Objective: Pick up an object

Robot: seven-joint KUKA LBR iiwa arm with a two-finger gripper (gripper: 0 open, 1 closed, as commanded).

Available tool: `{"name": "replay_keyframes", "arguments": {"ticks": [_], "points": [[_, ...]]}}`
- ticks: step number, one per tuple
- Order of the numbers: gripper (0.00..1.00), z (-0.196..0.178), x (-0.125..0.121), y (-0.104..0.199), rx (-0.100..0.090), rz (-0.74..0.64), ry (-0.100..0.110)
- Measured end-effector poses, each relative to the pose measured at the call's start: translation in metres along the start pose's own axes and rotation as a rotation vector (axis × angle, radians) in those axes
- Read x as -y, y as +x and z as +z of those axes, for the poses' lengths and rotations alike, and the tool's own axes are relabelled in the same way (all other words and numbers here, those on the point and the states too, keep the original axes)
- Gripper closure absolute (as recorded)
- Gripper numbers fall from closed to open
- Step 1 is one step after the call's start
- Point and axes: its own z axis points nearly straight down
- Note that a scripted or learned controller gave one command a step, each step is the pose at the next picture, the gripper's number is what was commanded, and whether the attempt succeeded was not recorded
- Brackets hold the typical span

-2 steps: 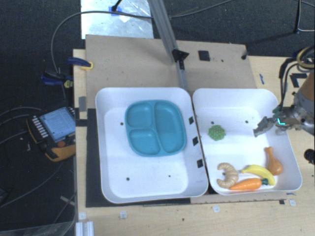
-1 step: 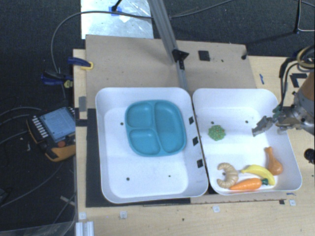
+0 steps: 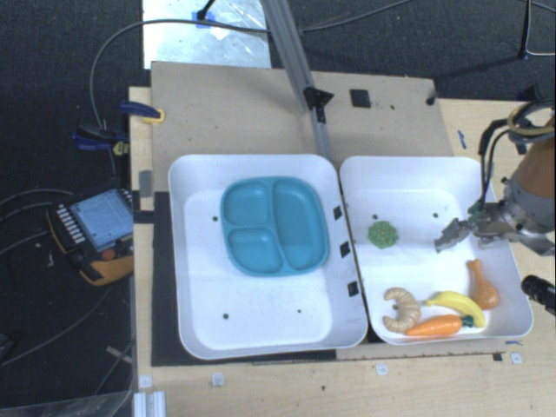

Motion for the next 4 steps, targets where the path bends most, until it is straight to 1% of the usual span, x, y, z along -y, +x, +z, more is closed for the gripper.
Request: {"name": "replay_keyframes", "arguments": {"ticks": [1, 2, 3, 4], "points": [[0.0, 0.059, 0.006, 0.006, -0.002, 0.001, 0.003], [0.0, 0.085, 0.004, 0.006, 0.0, 0.0, -0.004], [1.0, 0.071, 0.001, 0.006, 0.003, 0.0, -0.013], [1.0, 0.028, 0.001, 0.008, 0.001, -0.003, -0.004]]}}
